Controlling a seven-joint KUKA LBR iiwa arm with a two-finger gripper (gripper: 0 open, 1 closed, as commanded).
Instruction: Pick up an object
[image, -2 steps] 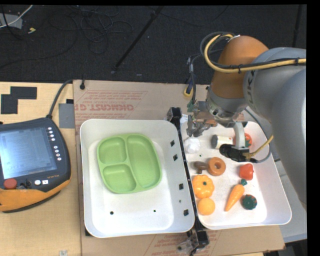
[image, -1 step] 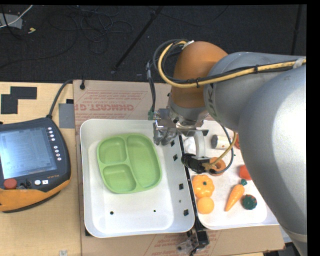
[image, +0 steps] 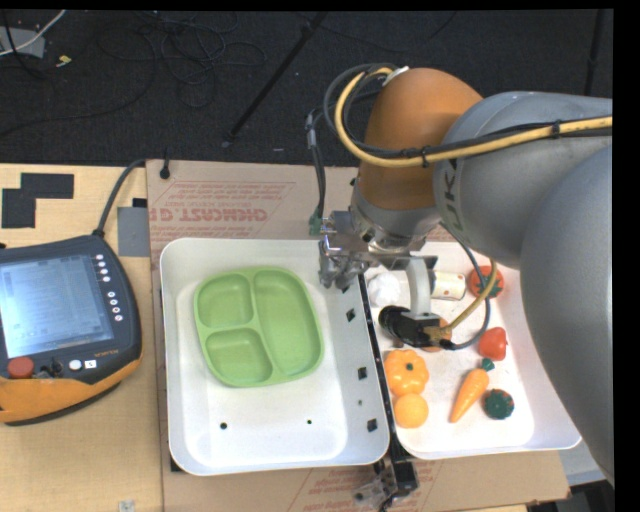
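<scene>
1. The ribbed, glossy orange pumpkin sits in the right bin. A smooth orange ball touches its near side, and a tapered carrot lies just right.
2. Up-left of the pumpkin, the pincer hangs over the bins' shared wall. I cannot tell whether it is spread.
3. Well left of the pumpkin lies a green divided tray.

Seen from my remote desk: the bench carries a printed cardboard sheet bearing the left bin and right bin side by side, with a teach pendant beside them.
</scene>
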